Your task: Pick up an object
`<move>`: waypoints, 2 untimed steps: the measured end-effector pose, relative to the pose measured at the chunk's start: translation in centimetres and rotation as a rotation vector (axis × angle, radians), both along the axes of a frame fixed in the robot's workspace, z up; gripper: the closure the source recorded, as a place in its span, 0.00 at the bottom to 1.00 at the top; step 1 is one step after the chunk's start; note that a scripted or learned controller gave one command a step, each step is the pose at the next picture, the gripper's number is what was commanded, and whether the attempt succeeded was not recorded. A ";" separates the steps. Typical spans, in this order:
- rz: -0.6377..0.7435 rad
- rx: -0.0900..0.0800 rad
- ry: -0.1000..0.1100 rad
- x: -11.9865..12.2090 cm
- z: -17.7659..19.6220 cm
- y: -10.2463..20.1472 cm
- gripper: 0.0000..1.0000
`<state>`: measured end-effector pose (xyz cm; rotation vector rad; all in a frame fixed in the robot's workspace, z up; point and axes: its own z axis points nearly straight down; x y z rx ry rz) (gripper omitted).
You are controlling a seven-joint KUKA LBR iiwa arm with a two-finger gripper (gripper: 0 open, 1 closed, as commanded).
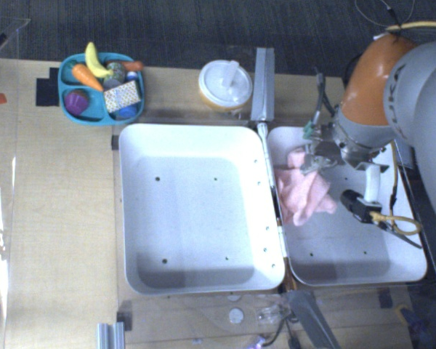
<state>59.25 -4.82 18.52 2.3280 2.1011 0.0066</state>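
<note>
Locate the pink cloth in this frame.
The pink cloth lies in the right bin, near its left wall, just below the gripper.

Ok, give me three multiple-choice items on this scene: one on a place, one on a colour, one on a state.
1. Where does the pink cloth lie?
A. in the left bin
B. in the right bin
C. on the blue tray

2. What colour is the tray at the bench's far left?
A. blue
B. red
C. white

3. How does the cloth lie?
A. folded flat
B. rolled tight
C. crumpled in a heap

Answers:
1 B, the cloth sits against the left wall of the right bin, under the gripper.
2 A, its rim and dividers are blue around the toy food.
3 C, it shows uneven folds and bumps.
</note>
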 end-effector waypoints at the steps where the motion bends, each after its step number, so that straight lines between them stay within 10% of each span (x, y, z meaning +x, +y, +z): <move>1: 0.113 0.000 0.005 -2.0 -0.1 6.6 1.00; 2: 0.112 -0.002 0.003 -1.8 0.0 8.0 1.00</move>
